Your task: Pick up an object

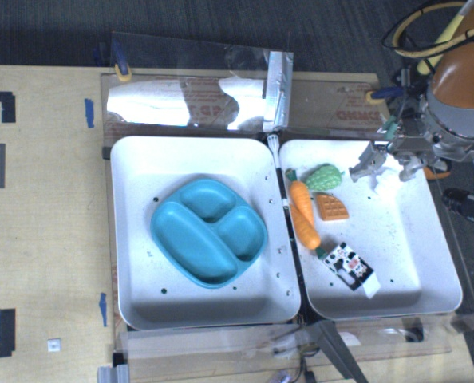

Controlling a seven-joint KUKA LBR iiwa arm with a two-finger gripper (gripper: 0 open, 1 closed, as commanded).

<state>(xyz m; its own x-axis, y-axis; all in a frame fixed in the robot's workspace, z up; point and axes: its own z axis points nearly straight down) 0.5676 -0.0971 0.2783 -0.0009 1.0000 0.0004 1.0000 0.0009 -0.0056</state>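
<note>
Claw (387,166): spread, nothing in it, hovering at right bin's (428,246) back edge.
Carrot (304,214): along left edge; looks light, stiff, slick.
Grip: probably across its middle.

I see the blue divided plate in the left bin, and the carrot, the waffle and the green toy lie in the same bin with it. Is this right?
Not quite. The camera view shows the blue plate in the left bin, but the carrot, waffle and green toy lie in the right bin, near its left wall.
</note>
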